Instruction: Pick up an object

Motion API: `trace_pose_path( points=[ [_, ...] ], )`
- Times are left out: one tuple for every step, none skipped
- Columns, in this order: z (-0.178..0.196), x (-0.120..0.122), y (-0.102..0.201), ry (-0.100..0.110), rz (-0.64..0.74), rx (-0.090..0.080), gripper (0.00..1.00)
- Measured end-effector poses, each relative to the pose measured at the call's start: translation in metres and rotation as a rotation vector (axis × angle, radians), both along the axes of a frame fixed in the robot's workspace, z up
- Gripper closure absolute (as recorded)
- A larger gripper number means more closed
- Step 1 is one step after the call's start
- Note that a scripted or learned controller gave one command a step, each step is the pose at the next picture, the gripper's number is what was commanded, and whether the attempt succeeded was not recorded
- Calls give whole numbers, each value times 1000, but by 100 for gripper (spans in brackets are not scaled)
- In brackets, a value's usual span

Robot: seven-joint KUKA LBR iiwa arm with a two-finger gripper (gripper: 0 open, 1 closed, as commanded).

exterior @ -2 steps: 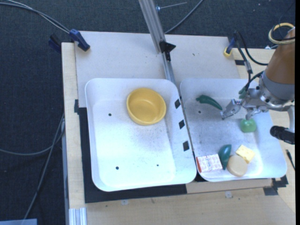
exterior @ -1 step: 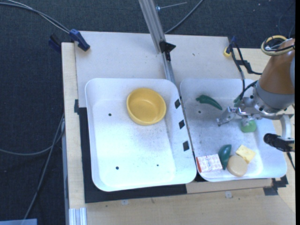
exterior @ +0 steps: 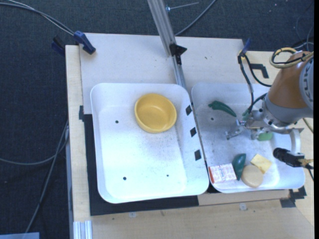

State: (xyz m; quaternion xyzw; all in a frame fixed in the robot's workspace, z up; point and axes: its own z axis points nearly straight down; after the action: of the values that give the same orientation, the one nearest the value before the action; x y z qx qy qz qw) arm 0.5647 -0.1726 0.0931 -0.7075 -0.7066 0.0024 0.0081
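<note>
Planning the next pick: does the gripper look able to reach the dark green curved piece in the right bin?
Probably yes. The dark green curved piece lies alone on bare bin floor in the right bin, just up and to the left of the gripper, with nothing between them.

The arm (exterior: 294,91) is running off the right edge. The hand (exterior: 238,131) is too small to read, and it is covering part of a light green object (exterior: 264,136).

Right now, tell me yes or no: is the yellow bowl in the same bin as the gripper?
No. The yellow bowl sits in the left bin, while the gripper is over the right bin.
</note>
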Motion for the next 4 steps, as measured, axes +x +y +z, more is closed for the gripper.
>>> trace_pose_path(
  points=[
    [15, 2, 1, -7, 1, 1, 100],
    [63, 2, 9, -21, 3, -8, 100],
    [114, -3, 15, -22, 3, -8, 100],
    [168, -1, 15, -24, 3, -8, 100]
  ],
)
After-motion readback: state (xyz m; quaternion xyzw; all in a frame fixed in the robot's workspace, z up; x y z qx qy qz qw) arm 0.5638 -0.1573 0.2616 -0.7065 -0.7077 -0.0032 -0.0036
